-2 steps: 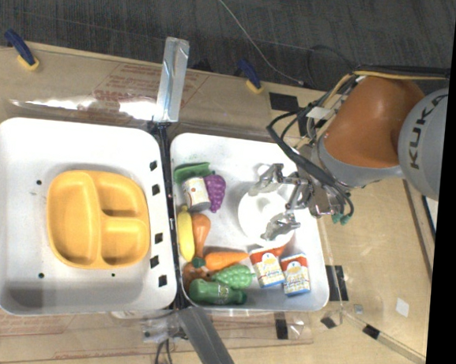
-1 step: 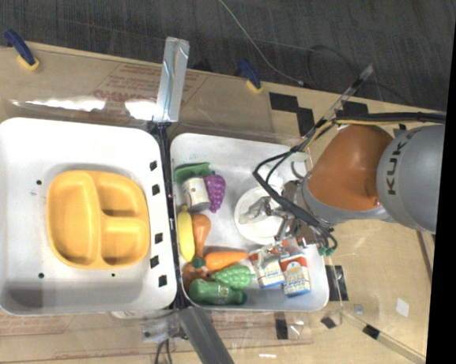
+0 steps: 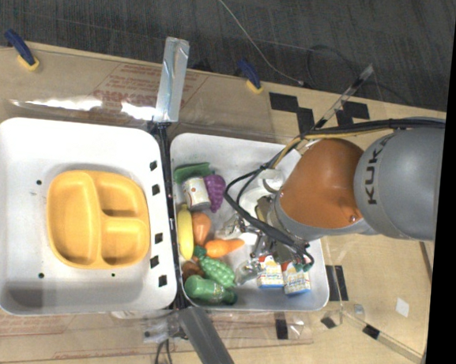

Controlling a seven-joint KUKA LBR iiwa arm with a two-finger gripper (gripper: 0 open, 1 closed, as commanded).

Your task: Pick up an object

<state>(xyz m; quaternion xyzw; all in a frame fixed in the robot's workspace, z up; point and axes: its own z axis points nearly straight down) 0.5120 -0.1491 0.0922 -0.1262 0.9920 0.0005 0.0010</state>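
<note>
Gripper [image 3: 267, 256] sits low in the right bin [image 3: 313, 300], lower centre-right of the frame, beneath your arm's orange band [image 3: 323, 185]; whether it is released or clenched, you cannot tell. Toy food crowds that bin's left side: purple grapes [image 3: 214, 190], a yellow banana [image 3: 184, 234], an orange carrot [image 3: 224, 248], a green piece [image 3: 209, 291] at the bottom. Two small cartons [image 3: 283, 279] lie just beside the gripper, to its lower right. Left bin [image 3: 12, 198] holds a yellow divided tray [image 3: 98, 220].
</note>
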